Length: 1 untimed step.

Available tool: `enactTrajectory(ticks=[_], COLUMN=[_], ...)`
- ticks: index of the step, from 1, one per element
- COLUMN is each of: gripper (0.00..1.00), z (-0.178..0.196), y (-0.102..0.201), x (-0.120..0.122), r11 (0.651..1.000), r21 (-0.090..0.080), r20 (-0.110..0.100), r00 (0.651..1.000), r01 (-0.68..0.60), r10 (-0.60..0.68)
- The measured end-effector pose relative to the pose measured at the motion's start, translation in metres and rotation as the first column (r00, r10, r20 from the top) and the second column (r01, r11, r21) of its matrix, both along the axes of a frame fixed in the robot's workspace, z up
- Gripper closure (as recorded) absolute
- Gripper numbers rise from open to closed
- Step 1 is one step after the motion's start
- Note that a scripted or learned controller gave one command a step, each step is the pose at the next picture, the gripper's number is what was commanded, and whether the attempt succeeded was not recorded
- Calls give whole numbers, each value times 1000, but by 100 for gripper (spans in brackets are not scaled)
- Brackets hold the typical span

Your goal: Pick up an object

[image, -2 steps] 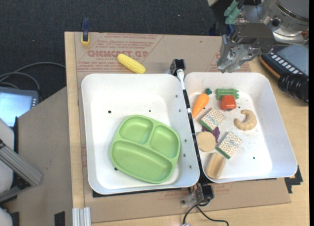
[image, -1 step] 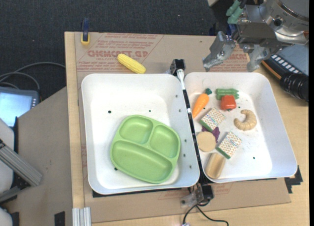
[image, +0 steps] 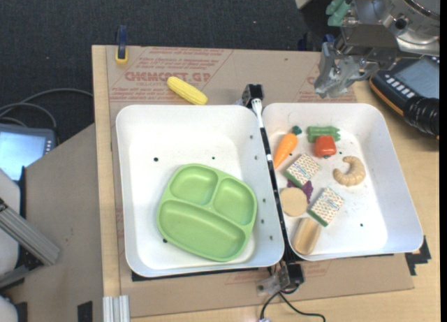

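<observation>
We list two white bins side by side on a cardboard sheet (image: 209, 69). The left bin (image: 140, 132) holds a green divided plate (image: 206, 212), lying toward its 5 o'clock corner. The right bin (image: 391, 174) holds the candidates for picking, clustered toward its 9 o'clock side, which we judge leaves room for a descent from above: a toy carrot (image: 284, 149) leaning toward the shared wall, a red tomato (image: 325, 146) touching a green piece (image: 323, 132) at 12 o'clock, a croissant (image: 350, 171) near the centre, two patterned packets (image: 302, 170) (image: 326, 206), a tan disc (image: 293, 202), and a bread roll (image: 306, 235) at 6 o'clock. A yellow corn cob (image: 186, 91) lies outside the bins, on the cardboard beyond the left bin's far edge. The gripper (image: 334, 79) hangs above the right bin's 12 o'clock rim, pointing down, clear of every object; its fingers appear slightly parted and grip nothing. The arm (image: 391, 6) enters from 2 o'clock, wrist held high. We judge no pick begun.
</observation>
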State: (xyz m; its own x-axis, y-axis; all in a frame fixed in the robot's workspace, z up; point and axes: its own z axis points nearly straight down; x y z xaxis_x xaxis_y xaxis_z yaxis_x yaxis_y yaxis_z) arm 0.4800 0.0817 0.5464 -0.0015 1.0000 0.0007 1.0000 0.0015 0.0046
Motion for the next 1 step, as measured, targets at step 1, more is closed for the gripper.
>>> enactTrajectory(ticks=[1], gripper=[100], z=[-12], y=[39], x=[-1], r11=[1000], r21=[-1], r20=[-8], r00=[1000], r01=[-3], r10=[3])
